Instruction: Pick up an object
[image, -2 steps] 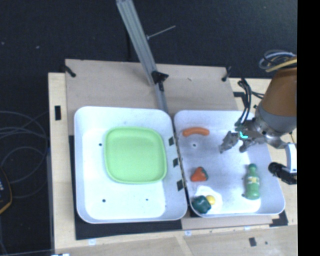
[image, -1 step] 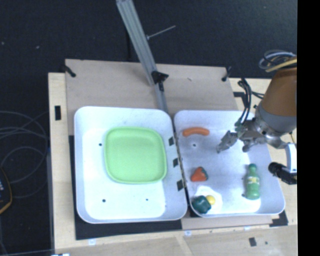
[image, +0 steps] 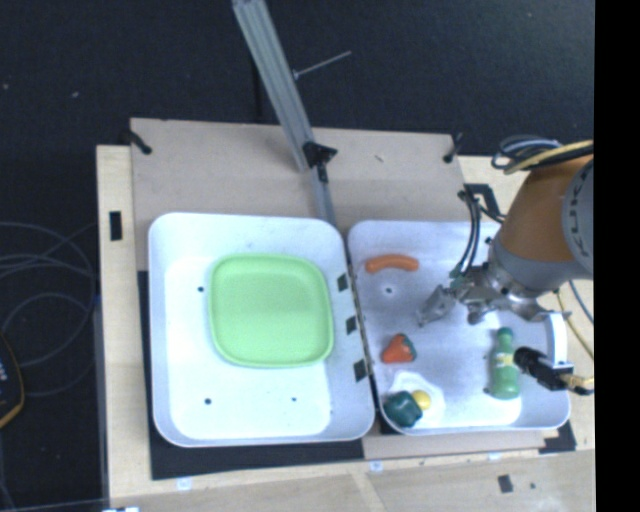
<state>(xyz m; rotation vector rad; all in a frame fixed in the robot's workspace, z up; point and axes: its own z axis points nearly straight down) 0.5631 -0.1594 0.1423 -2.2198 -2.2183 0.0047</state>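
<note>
Risks first. Could close on nothing: gripper (image: 440, 305) hangs over bare floor of right bin (image: 440, 250), w/ carrot (image: 398, 349) below-left and sausage (image: 391, 264) above-left, neither under the tips. Could also clip the bottle (image: 503, 365), lying near the wrist on the right, if arm swings or drops w/o clearance. Small toys likely to skid on smooth plastic if touched off-centre. Cluster at bin's near edge, a teal thing (image: 403, 406) on a white-and-yellow piece (image: 418, 392), sits tight to the wall, so awkward to approach; probable wall contact.

Pose: arm (image: 535, 225) reaches in from right, orange band above wrist, gripper angled down-left toward bin middle. Fingers look spread apart, nothing between them. No object lifted yet, so task not done.

Left bin (image: 170, 300) holds a green plate (image: 270, 309), well apart from gripper. Both bins on tan surface (image: 240, 150).
</note>
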